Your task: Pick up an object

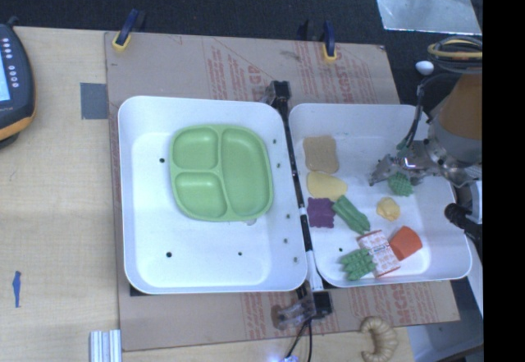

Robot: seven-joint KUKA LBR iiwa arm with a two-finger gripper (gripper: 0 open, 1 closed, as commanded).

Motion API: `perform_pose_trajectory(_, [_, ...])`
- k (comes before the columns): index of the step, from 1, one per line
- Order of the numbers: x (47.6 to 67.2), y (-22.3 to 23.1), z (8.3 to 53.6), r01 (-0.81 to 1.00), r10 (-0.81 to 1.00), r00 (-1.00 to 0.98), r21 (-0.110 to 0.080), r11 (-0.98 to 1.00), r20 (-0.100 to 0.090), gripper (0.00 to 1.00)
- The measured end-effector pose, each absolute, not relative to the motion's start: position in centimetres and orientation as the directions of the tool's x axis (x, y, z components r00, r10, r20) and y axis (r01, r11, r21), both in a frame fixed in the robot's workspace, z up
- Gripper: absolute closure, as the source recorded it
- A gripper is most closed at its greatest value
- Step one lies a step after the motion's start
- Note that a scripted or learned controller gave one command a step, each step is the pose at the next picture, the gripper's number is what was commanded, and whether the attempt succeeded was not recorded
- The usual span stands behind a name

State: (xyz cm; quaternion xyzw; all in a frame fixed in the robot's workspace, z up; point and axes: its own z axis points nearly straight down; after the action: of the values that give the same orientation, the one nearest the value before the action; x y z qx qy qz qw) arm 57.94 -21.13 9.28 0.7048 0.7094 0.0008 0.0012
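Note:
My gripper point(401, 174) hangs low over the right side of the right bin point(361, 116), its fingers spread open. A small green toy piece point(400, 185) lies on the bin floor right at the fingertips, between them; I cannot see it lifted. Close by lie a small yellow piece point(388, 208), a red-orange block point(405, 242), a white and red carton point(378, 254), a green leafy toy point(355, 264), a long green piece point(351, 214), a purple piece point(320, 211), a pale yellow piece point(326, 185) and a tan slice point(321, 153).
The left bin point(139, 204) holds a green divided plate point(221, 171). A black clamp point(280, 92) sits on the rims between the bins. A handheld controller point(12, 81) lies at the far left of the bench. Cables point(455, 48) loop behind the arm.

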Motion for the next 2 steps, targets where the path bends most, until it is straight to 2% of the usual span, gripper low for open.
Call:
perform_pose_trajectory(1, [50.1, -21.2, 9.1, 1.000, 1.000, -0.001, -0.010, 0.002, 0.002, 0.00])
perform_pose_trajectory(2, [55.0, -19.1, 9.2, 1.000, 1.000, -0.009, 0.000, 0.009, 0.000, 0.00])
